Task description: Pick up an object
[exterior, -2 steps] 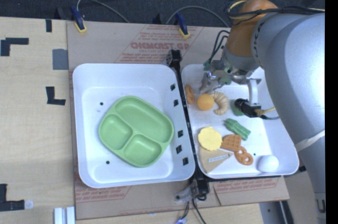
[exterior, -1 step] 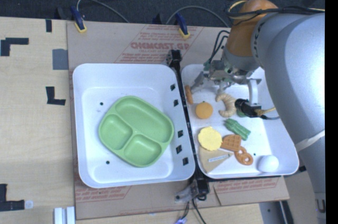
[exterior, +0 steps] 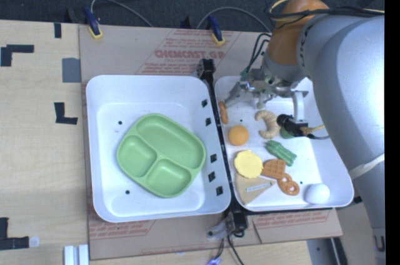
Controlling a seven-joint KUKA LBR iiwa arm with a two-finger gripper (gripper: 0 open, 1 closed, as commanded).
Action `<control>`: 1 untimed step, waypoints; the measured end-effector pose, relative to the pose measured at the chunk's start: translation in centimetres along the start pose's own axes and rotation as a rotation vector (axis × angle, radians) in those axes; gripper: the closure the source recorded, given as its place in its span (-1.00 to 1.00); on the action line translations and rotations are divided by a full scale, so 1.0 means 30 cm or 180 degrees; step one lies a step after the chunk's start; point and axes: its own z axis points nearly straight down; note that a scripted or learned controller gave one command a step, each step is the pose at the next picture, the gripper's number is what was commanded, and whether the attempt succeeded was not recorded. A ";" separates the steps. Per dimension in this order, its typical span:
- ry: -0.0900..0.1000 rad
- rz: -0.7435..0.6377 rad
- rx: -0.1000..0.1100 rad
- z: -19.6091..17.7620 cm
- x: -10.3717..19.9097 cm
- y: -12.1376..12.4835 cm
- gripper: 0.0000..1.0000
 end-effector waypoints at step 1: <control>-0.0002 0.0006 -0.0008 0.035 -0.083 -0.287 -1.00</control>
